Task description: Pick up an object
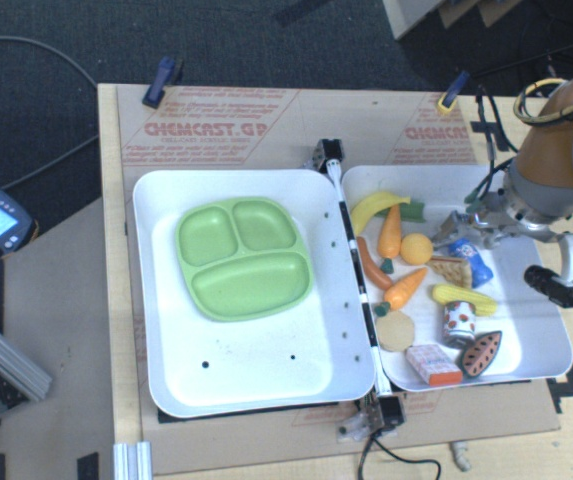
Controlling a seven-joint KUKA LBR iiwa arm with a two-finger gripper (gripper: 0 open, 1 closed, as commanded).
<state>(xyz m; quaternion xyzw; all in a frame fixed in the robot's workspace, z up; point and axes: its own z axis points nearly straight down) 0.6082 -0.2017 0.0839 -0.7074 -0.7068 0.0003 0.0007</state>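
Gripper [463, 226] low in right bin [551, 353], over toy pile. Can't tell its state. Blue packet [477, 265] right under it. Orange ball [416, 248] just left. Green tray [245, 258] far left, in other bin [166, 368].

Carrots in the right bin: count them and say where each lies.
2. One carrot stands near the bin's upper left, beside the banana. The other carrot lies lower, just above the round cracker. More could be hidden under the pile.

My arm [566, 158] runs off the picture's right edge. My gripper [463, 226] blurs into the clutter near the right bin's [556, 343] far edge, hiding the blue packet [478, 264] partly.
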